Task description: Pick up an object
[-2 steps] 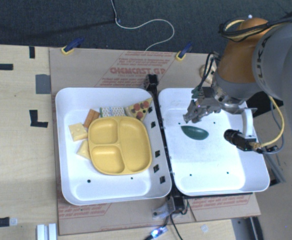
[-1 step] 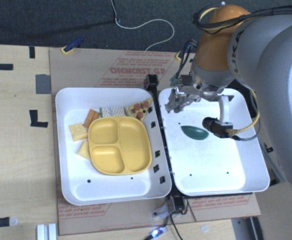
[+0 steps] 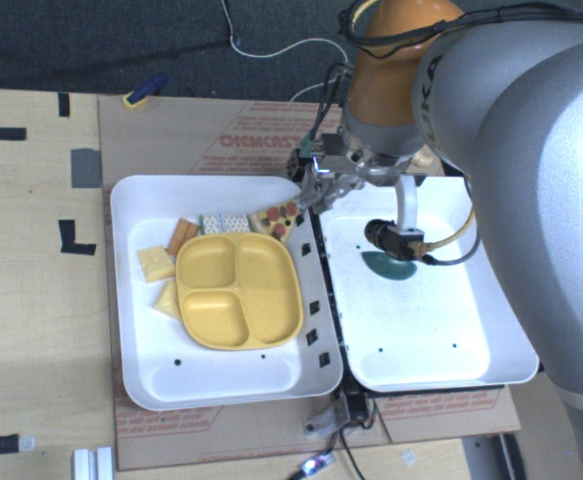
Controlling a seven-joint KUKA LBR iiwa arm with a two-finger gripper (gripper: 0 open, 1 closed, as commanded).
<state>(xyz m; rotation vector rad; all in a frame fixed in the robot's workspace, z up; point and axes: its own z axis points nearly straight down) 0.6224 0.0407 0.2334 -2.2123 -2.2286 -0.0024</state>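
Bins on a cardboard-covered bench show a pick not yet made, to judge by how things lie. Nearest the camera, at lower centre of the frame, the left-hand shallow white plastic bin (image 3: 141,368) holds a yellow three-compartment plastic plate (image 3: 239,290) lying flat across its middle. Just left of the plate rest pale yellow wedge-shaped toy pieces (image 3: 157,265), with a tan stick-shaped piece (image 3: 181,235) above them. Along the plate's upper edge sit a small speckled white-and-green block (image 3: 223,224) and a red-and-yellow toy food piece (image 3: 277,220), close to the wall between the bins. To the right, the second shallow white bin (image 3: 451,368) carries a dark teal flat oval object (image 3: 389,265) near its upper left part. Farther back, at upper centre, the grey arm with its orange band reaches in, and its two-finger gripper (image 3: 314,186) hangs over the dividing wall near the toy food. Whether the claw is open or closed cannot be told, and nothing is seen between its fingers; every candidate object lies in its bin, so the lift remains to be done.
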